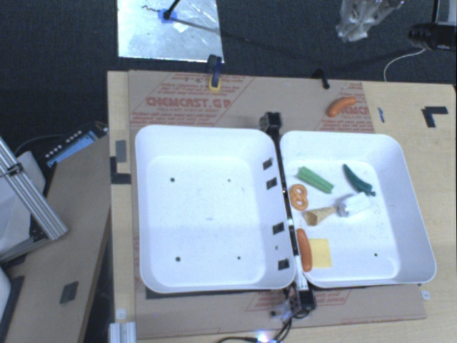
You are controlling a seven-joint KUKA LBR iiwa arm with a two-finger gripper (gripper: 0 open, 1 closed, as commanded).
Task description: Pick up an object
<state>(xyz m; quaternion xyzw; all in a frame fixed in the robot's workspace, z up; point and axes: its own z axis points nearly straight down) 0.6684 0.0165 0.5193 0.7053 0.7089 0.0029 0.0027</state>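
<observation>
The right bin (400, 191) holds several small toy foods. A light green stick (315, 179) and a dark green pepper (358, 179) lie toward its far side. An orange pretzel (298, 196), a tan cone (320, 214) and a white piece (355, 205) sit mid-bin. An orange sausage (305, 250) and a yellow square (319, 253) rest by the near left wall. My gripper (360, 14) hangs high at the top right, well beyond the bins and far from every object.
The left bin (146, 191) sits beside the right one, with black clips along the shared wall. A second orange sausage (341, 106) lies on the cardboard behind the right bin. A yellow clamp (214, 73) stands at the back edge. A metal frame (28, 199) rises at the left.
</observation>
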